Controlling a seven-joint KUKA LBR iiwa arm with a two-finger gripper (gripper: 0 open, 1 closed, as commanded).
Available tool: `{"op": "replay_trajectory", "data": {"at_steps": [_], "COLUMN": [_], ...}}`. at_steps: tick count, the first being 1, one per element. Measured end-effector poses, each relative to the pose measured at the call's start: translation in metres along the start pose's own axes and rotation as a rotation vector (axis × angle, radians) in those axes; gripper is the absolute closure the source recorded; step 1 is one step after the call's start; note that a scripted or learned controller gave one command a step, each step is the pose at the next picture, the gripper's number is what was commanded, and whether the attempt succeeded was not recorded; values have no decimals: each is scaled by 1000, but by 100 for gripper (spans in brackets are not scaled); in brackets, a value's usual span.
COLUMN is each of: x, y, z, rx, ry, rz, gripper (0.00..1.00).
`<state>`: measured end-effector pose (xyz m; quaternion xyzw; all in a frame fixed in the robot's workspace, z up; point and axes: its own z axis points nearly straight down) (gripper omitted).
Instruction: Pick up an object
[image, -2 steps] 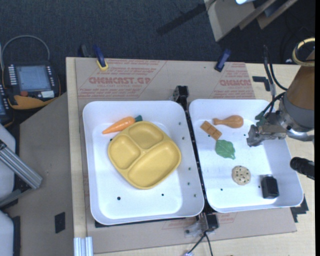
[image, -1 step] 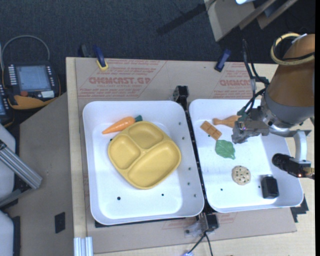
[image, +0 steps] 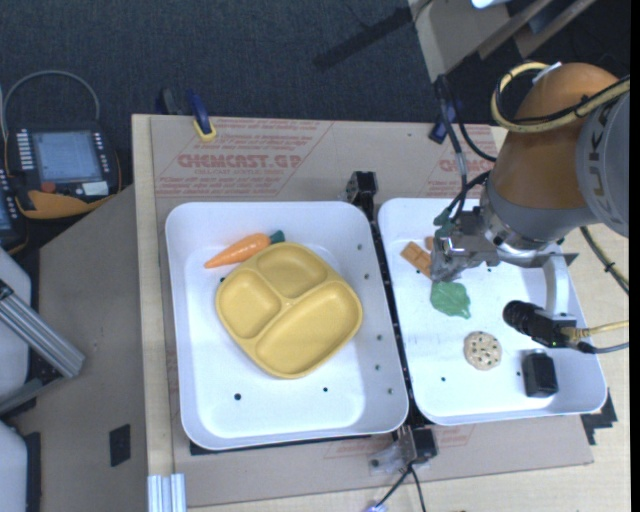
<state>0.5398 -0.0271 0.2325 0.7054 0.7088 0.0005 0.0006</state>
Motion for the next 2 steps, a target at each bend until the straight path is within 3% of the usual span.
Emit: {"op": "replay_trajectory", "data": {"at_steps": [1, 2], "x": [55, 109], "y": [11, 20], "z": [14, 2], "rx": [1, -1], "ry": [1, 2], "rz": [-1, -2], "gripper": [100, 100]}}
